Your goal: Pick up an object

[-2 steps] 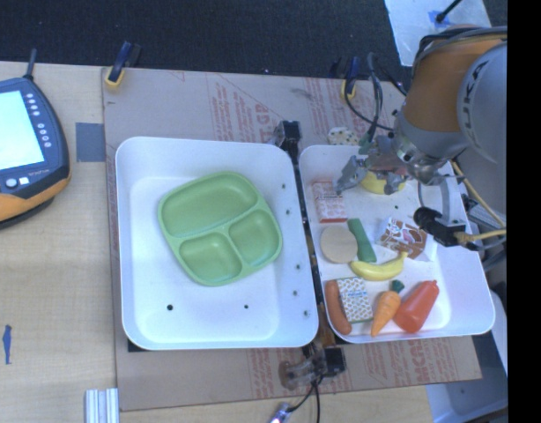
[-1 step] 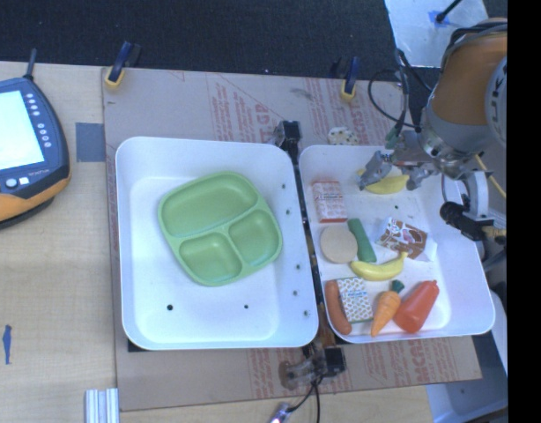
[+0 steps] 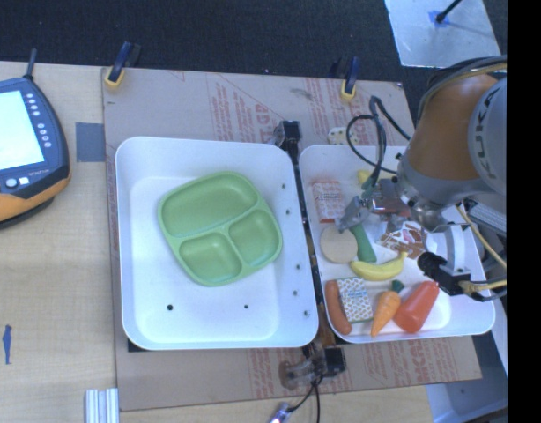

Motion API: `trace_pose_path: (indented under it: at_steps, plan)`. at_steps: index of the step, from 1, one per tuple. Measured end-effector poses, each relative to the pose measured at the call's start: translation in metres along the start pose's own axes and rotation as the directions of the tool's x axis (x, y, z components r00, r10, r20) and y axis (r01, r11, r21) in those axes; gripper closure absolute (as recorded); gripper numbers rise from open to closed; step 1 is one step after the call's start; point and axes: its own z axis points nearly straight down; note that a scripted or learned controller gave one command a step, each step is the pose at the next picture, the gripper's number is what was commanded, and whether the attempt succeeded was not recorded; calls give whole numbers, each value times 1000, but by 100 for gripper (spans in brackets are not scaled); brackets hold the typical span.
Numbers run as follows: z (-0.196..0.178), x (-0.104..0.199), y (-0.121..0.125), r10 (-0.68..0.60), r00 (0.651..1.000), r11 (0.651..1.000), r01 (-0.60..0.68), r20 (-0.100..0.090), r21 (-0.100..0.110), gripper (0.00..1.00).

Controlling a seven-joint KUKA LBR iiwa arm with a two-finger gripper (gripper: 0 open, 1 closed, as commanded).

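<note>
Down over the right-hand shallow white bin (image 3: 478, 326), my claw (image 3: 359, 211) hovers, jaw state beyond telling, while the slim green plastic vegetable (image 3: 365, 245) lies just at its six o'clock, long axis running twelve-to-six, above the yellow toy banana (image 3: 378, 270).

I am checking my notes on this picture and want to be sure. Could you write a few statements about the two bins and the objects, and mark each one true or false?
1. The green divided plate lies in the left bin. True.
2. The banana lies in the left bin. False: it lies in the right bin.
3. The gripper is above the right bin. True.
4. The carrot rests on the green plate. False: it lies in the right bin, beside a red object.
5. A handheld screen device sits left of the bins. True.
</note>
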Motion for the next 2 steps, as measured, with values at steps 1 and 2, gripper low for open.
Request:
trace_pose_path:
  at_steps: [1, 2]
  plan:
    - [38, -35, 1, -3, 1000, 1000, 3, 5, -20, 0]
    - [25, -39, 2, -4, 1000, 1000, 4, 11, -23, 100]
